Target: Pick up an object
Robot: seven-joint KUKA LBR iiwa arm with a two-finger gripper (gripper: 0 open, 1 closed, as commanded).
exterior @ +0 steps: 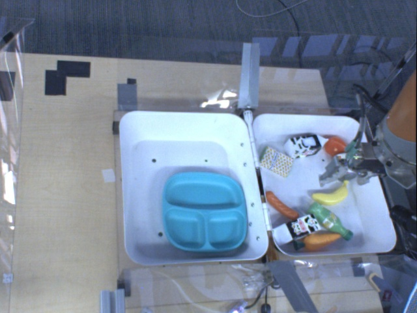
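The right bin (384, 237) holds several small items. A black-and-white cow-pattern piece (303, 145) and a red-orange tomato-like item (334, 145) lie at the back. A patterned card packet (276, 162) rests near the left wall. Toward the front are a red sausage (281, 205), a yellow banana (330, 196), a green bottle (330, 219), a small black-and-white carton (301, 227) and an orange carrot (321, 241). My gripper (339, 172) hangs over the bin's right middle, just above the banana, with its fingers spread and nothing between them.
The left bin (140, 175) carries a blue divided tray (204, 210). A metal divider post (248, 77) stands between the bins at the back. The arm's grey wrist (391, 165) enters over the right bin's right wall.
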